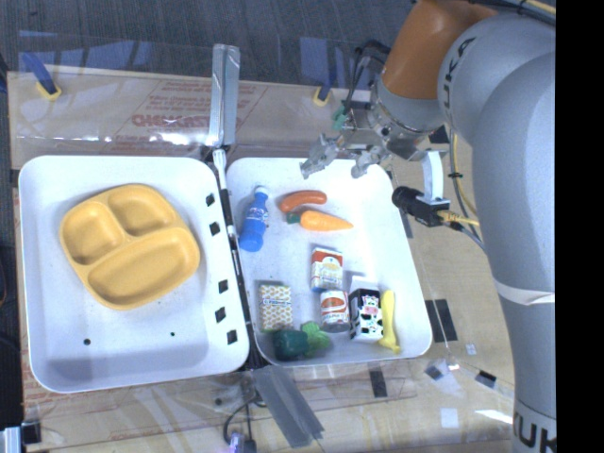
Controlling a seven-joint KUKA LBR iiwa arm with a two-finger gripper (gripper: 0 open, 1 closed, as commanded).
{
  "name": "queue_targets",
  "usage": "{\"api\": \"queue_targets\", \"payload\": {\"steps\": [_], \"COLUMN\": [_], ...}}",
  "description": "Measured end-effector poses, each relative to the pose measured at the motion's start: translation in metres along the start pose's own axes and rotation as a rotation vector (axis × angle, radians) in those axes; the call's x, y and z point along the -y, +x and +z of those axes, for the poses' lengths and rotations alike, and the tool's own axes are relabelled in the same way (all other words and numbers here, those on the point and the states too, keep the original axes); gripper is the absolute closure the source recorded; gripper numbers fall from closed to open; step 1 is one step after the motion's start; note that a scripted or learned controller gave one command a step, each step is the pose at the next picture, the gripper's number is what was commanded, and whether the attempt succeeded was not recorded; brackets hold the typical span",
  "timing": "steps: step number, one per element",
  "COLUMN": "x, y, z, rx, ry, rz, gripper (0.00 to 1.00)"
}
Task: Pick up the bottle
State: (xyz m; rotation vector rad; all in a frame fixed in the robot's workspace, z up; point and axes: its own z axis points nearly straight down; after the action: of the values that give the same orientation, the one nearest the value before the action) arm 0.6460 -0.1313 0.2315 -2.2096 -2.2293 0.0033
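I read this as the approach step: nothing is lifted yet. The gripper [342,164] hangs over the far edge of the right-hand shallow white bin [404,253], and I can see its two fingers [316,161] spread wide with nothing between them. The small blue plastic bottle with a white cap [254,219] lies on its side in that same bin, close to the left wall, cap pointing toward the far rim. It sits to the camera-left of the gripper and a little nearer the camera, apart from it.

My judgement is that the next move calls for a shift toward the left wall, a turn of the wrist so the fingers straddle the bottle across its narrow body, and then a descent. The wall just beside the bottle leaves little room for the left-side finger, so that is where I would expect trouble.

Near the bottle lie a red toy sausage [302,199] and an orange toy carrot [326,221]; both are apart from it. Toward the near end of the bin sit a small carton [327,269], a tin [332,309], a cow-patterned box [365,313], a yellow banana [388,321], a green lump [297,342] and a patterned packet [275,306].

The left-hand white bin [38,347] carries a yellow divided plate [129,243]. The worktop [142,111] beneath is brownish board under clear plastic sheet, with dark carpet-like floor beyond.
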Motion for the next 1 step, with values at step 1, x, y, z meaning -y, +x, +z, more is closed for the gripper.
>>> {"api": "queue_targets", "payload": {"steps": [1], "x": [-0.0109], "y": [-0.0041], "z": [0.0487], "rx": [-0.001], "ry": [0.002], "rz": [0.148], "gripper": [0.0]}}
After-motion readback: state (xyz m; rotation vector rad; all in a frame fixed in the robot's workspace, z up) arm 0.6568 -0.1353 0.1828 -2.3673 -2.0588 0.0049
